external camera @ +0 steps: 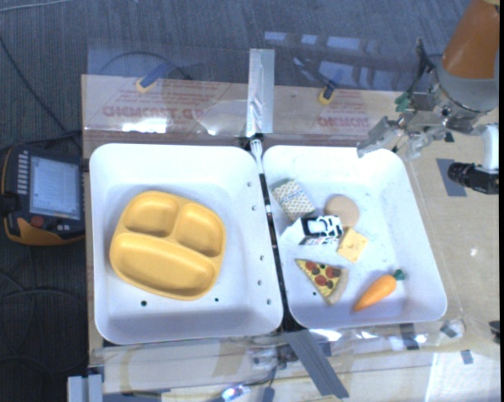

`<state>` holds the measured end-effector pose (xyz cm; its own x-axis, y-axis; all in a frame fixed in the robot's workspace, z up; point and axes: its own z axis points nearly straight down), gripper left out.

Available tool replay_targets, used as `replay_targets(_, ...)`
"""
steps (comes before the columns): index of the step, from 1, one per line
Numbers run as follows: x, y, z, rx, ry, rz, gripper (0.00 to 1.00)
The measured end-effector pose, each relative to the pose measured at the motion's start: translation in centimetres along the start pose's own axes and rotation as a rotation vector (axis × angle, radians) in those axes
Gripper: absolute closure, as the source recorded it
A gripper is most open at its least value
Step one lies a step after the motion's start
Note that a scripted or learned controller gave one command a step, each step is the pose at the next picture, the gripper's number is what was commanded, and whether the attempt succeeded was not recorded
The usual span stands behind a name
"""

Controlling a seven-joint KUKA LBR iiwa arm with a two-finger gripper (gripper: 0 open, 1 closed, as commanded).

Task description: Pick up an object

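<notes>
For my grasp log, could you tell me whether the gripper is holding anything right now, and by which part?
Nothing is held. The gripper hangs above the right bin's far corner, apart from the carrot and other items.

Cardboard sheet, along the table's far edge behind the left bin: carried red printed lettering, upside down and too blurred to read.
Cardboard behind the right bin: bore a shorter red print, also illegible.
Handheld pendant screen, left of the table: lit, its content too small to read.
</notes>
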<state>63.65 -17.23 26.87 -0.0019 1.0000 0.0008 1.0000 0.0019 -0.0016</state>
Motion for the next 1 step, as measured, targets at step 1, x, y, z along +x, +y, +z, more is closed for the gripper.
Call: replay_targets(1, 4.39, -5.44, 9.42, 0.002, 0.0, -0.095, 0.0)
